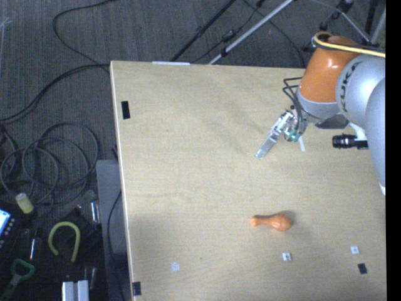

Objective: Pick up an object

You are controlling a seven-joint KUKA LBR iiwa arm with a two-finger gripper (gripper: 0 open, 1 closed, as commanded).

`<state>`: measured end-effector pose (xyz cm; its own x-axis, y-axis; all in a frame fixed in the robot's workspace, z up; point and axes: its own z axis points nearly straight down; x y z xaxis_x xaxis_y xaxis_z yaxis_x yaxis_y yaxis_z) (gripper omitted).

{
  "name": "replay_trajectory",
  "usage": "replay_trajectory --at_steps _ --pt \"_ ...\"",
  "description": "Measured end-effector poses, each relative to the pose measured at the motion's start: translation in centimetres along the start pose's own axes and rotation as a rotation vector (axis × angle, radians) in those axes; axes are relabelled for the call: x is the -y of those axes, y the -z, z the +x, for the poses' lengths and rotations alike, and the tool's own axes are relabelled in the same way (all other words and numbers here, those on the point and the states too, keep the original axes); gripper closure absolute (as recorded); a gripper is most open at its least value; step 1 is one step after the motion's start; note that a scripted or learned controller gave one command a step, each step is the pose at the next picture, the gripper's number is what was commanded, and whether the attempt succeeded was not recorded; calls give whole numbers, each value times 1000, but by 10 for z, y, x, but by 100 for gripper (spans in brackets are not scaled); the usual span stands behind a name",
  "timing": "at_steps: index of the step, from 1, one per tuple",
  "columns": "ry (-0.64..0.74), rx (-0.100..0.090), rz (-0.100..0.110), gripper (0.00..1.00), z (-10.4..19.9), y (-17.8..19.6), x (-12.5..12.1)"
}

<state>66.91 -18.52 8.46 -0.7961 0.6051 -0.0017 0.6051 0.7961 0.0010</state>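
Note:
A small orange pear-shaped object (273,222) lies on its side on the pale wooden bench top (188,168), toward the front right, with its narrow end pointing left. My gripper (270,145) hangs above the bench at the right, up and away from the orange object with a wide gap between them. It points down and to the left. Nothing shows in it. The grey arm with its orange band (326,74) comes in from the right edge.
A black tag (125,110) sits near the bench's left edge, and small markers (286,256) lie at the front right. Off the bench to the left, cables (50,162) and tools (62,237) cover the floor. Stand legs (263,17) cross behind the bench.

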Motion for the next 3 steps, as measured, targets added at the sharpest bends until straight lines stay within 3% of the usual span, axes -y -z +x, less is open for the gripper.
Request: replay_trajectory --at_steps 1,2,3 --pt "-116 1 -2 0 -8 69 27" --pt "-104 -2 1 0 7 21 5" --pt "42 1 1 0 11 15 -2"
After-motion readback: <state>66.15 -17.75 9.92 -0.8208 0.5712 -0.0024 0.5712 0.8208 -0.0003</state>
